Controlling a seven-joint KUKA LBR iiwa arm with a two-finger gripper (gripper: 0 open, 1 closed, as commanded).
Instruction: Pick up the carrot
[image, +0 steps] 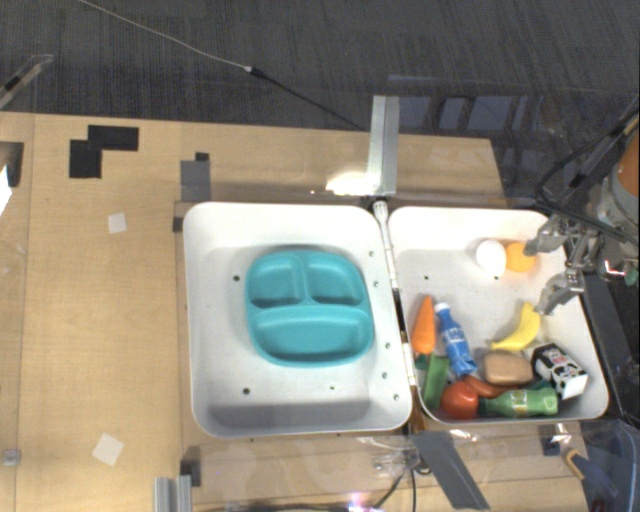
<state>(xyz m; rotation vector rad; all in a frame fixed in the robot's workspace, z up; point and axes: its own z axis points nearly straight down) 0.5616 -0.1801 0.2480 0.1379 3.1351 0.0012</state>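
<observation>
Hovering at the right bin's (600, 400) right rim, the gripper (556, 265) has its two fingers spread apart, one at the upper end (545, 238) and one lower (556, 293), nothing between them.

Carrot (425, 326): orange, short, tapered, standing roughly upright in frame with the narrow tip pointing up. It lies well left of the gripper and a bit below it, against the bin's left wall by the divider between the bins. Gripper is not touching it.

Right bin contents, relative to gripper:
- white ball (490, 257) and orange ball (520, 257), touching each other, just left of the upper finger
- banana (520, 330), just below-left of the lower finger
- blue bottle with white cap (453, 340), immediately right of the carrot, touching or nearly so
- green item (435, 380) right below the carrot
- red tomato-like item (460, 398), further down-left
- brown bread-like piece (508, 368), below the banana
- green bottle (525, 403) lying flat along the bin's bottom edge
- black-and-white carton (560, 370), below the gripper near the right corner

Left bin (215, 330): far left of the gripper, holds one teal compartment plate (308, 305), three sections, sitting about centre.
</observation>
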